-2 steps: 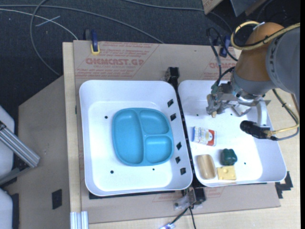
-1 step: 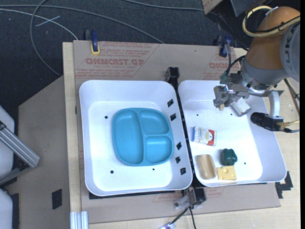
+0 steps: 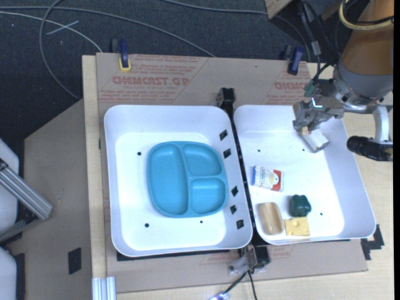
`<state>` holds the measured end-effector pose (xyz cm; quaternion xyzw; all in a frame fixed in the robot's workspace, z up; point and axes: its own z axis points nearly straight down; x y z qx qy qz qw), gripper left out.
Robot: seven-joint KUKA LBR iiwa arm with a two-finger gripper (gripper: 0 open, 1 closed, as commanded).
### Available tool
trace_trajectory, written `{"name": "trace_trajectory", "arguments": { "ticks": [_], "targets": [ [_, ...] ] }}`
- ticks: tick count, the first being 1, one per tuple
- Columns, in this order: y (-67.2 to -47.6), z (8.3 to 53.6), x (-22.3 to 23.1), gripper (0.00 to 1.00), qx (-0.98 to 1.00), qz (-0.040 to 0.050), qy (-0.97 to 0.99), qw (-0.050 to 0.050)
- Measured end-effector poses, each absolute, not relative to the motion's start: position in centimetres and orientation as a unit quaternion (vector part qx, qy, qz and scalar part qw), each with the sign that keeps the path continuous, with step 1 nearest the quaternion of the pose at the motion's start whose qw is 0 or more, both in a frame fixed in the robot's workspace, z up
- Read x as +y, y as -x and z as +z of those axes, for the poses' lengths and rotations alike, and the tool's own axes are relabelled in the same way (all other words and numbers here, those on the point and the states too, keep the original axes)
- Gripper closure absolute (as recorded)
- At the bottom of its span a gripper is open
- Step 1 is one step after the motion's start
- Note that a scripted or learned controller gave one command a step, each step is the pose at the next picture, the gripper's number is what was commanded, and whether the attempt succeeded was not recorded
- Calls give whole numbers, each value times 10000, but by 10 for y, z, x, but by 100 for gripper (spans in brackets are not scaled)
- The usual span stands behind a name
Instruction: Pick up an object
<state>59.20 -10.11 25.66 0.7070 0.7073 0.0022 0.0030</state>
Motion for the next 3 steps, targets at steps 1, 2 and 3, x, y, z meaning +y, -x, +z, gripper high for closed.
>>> {"name": "trace_trajectory", "arguments": {
  "ticks": [1, 2, 3],
  "targets": [
    [-593, 275, -101, 100, 7075, 13, -7068, 13],
    [-568, 270, -51, 100, 7087, 0, -7055, -23],
    [-553, 272, -2, 100, 7091, 1, -7051, -23]
  ]
}}
